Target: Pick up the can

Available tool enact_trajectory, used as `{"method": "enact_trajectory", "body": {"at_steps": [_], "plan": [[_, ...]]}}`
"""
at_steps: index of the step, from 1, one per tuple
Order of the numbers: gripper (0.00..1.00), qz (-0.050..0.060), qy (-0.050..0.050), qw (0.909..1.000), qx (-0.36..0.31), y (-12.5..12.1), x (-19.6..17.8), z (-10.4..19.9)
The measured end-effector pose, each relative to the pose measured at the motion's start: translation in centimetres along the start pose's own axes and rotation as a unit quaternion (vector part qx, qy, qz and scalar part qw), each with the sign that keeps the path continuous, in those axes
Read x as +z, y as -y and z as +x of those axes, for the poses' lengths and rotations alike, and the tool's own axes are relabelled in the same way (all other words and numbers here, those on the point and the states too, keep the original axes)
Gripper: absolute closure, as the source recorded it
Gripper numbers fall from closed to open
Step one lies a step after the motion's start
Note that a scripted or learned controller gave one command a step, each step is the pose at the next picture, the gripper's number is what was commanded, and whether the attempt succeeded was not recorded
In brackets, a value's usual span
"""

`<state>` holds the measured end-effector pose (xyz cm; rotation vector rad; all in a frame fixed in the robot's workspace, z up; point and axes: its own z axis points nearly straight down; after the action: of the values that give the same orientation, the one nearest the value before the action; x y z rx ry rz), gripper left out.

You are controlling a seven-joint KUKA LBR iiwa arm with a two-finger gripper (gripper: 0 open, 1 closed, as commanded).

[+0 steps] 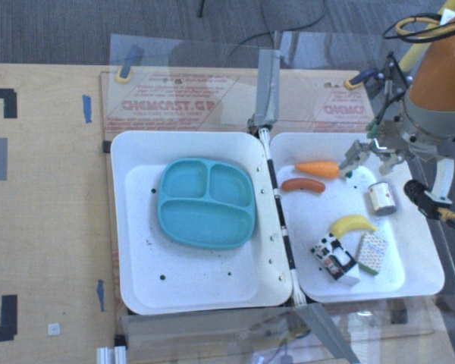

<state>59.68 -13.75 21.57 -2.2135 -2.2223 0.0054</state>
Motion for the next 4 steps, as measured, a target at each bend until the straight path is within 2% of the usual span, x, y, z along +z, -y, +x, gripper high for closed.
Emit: {"method": "enact_trajectory", "body": {"at_steps": [1,2,3,4], "plan": [[0.0,-0.013,-0.003,0.9998,0.013,0.3,9.6,-4.3],[0.0,-0.026,-0.006,0.9992,0.029,0.4,10.3,-5.9],[0.0,-0.029,-0.006,0.9975,0.065,0.1,10.4,-5.8],[0.0,-0.026,-0.003,0.9988,0.042,-1.3,10.4,-6.4]]}}
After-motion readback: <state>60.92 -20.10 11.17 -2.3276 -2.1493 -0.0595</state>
